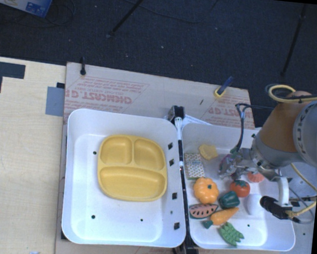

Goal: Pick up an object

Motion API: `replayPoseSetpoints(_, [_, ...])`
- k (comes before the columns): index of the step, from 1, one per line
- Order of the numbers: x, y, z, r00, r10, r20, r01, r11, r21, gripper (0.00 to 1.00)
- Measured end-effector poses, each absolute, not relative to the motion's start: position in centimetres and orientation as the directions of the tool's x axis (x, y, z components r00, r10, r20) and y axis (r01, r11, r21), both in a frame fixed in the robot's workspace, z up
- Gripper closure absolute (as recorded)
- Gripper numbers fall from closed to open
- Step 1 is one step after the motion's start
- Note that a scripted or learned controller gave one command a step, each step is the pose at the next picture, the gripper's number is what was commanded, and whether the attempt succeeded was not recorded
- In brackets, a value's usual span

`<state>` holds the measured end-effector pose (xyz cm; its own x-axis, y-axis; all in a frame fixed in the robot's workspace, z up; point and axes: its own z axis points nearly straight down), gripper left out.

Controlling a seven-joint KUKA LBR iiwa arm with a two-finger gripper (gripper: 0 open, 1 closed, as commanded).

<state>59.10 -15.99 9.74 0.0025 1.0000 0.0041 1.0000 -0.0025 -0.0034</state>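
Plastic toy foods lie together in the right bin, and any of them can be the thing to pick up. An orange pumpkin sits near the middle of the group. Just below it lies a watermelon slice, and to the right of that slice a carrot lies at a slant. A dark green piece is touching the top of the carrot, and a red tomato stands just above this green piece. A green leafy piece lies lowest in the group, near the front wall. A pale yellow slice is at the top, and a flat speckled square lies just beside the wall between the bins.

The jaws are low in the right bin, near the tomato and the pumpkin, but they are small and blurred, so I cannot tell if they are open or closed, and nothing can be seen between them. The arm comes in from the right, with its orange band above the wrist.

The left bin holds a yellow divided plate with three compartments. Both bins rest on a cardboard sheet on the light wooden surface.
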Motion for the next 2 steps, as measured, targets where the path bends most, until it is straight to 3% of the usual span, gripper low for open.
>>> replayPoseSetpoints(1, [59.1,-16.0,9.7,0.003,1.000,0.004,1.000,-0.003,-0.003,0.00])
replayPoseSetpoints(2, [61.0,-16.7,8.7,-0.004,1.000,0.001,1.000,0.004,-0.003,0.00])
